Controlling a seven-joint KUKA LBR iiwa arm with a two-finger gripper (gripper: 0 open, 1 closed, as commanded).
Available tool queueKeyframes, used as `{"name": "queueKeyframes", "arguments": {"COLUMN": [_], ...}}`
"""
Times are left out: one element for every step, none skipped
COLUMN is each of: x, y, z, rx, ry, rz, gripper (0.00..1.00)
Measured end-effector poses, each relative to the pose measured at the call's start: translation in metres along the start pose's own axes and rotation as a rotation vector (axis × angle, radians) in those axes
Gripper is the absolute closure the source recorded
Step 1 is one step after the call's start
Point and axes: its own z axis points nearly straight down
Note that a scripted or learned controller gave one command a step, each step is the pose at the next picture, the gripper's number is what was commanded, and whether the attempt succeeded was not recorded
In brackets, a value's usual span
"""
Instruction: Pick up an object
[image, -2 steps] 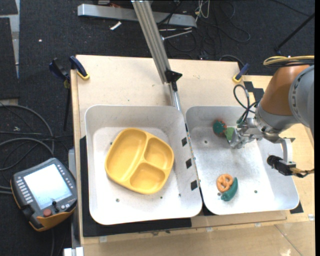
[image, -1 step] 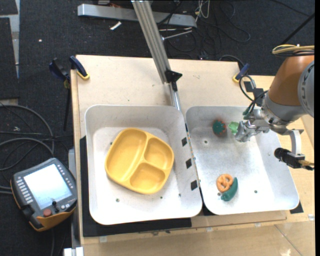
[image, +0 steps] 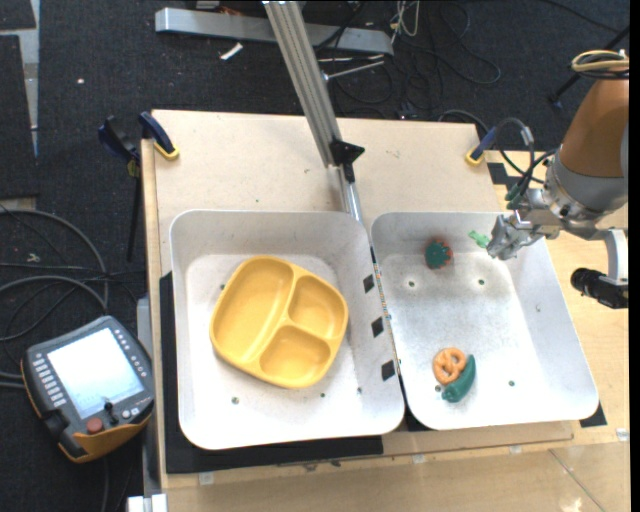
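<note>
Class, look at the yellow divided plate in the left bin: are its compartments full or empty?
Empty. The yellow divided plate shows bare yellow floors in all three compartments, with nothing lying in them.

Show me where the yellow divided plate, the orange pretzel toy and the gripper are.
yellow divided plate (image: 279, 321), camera view, on the ridge between its compartments.
orange pretzel toy (image: 449, 363), camera view, on its middle.
gripper (image: 503, 242), camera view, at its fingertips.

Yellow tray (image: 279, 321), white bins (image: 190, 240)

tray (image: 279, 321) — glossy yellow plastic | bins (image: 530, 330) — matt white, speckled | bench (image: 250, 160) — pale matt wood
</note>
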Motion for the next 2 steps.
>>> {"name": "queueKeyframes", "arguments": {"x": [-0.001, 0.043], "y": [0.002, 0.013], "z": [-0.065, -0.062], "rx": [-0.001, 0.005], "ry": [0.0, 0.003], "rz": [-0.001, -0.005], "gripper": [1.0, 1.0]}}
